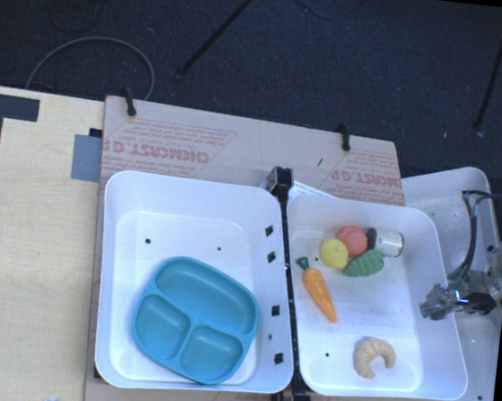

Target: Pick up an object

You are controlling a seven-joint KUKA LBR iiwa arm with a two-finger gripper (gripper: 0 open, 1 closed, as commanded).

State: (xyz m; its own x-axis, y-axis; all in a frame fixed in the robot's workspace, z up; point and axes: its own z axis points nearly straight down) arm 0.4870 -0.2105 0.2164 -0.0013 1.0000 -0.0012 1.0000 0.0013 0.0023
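Observation:
The right bin holds several toy foods. An orange carrot lies near its left wall. Behind the carrot sit a yellow lemon, a pink-red round fruit and a green bumpy piece, all bunched together. A small silver and black cylinder lies just right of the red fruit. A tan croissant rests near the front. My gripper hangs over the right rim of this bin, to the right of all the objects and touching none of them.
The left bin holds a blue divided plate. A black clip-studded divider separates the bins. Cables and part of the arm stand at the right edge. A wooden bench top lies to the left.

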